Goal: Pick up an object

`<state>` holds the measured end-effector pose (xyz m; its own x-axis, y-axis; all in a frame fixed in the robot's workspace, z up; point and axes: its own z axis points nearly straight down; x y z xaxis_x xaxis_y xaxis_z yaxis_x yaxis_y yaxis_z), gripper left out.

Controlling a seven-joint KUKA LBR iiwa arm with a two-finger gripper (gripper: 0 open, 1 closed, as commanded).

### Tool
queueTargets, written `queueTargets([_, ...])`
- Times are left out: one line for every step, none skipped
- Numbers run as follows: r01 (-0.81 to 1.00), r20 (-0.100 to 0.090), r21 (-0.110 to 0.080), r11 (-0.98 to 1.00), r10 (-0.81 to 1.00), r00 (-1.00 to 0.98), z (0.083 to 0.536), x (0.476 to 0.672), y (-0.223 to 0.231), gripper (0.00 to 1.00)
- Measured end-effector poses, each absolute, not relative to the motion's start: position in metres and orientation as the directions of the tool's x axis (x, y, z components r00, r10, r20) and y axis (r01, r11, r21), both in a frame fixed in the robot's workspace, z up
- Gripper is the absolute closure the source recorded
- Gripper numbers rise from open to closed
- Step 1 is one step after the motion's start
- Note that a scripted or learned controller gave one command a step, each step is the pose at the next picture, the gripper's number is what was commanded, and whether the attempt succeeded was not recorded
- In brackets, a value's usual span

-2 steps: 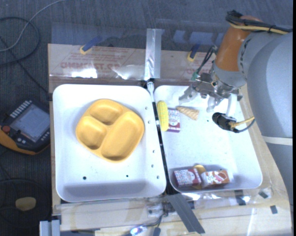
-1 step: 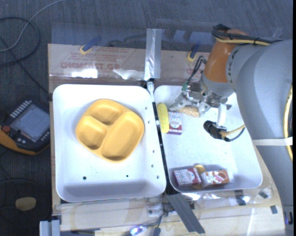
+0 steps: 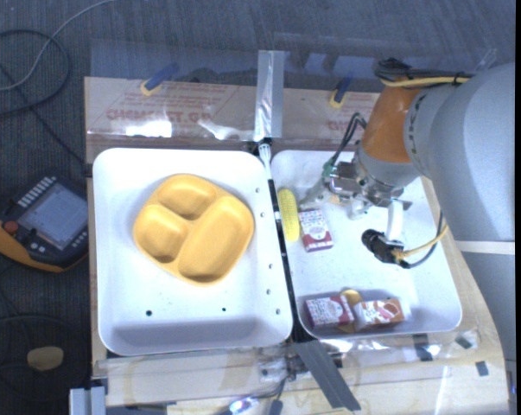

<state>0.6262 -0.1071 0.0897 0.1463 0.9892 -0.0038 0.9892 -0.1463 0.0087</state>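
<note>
Gripper [image 3: 346, 184] low over the right bin's [image 3: 433, 258] upper part; whether it is open or closed, you cannot tell. Candidate objects: corn cob [image 3: 288, 213] against the dividing wall, small red-and-white carton [image 3: 316, 230] just beside it, two cartons [image 3: 355, 311] at the near wall. Choose the small carton; descend squarely, clear of the corn. Carton printing is too small to read.

Yellow corn cob [image 3: 287, 213] along right bin's left wall, small red-and-white carton [image 3: 315, 230] lying flat just beside it
</note>
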Motion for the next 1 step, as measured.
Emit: queueTargets([0.998, -0.003, 0.013, -0.057, 0.998, 0.057, 0.0904, 0.589, -0.1024, 0.0])
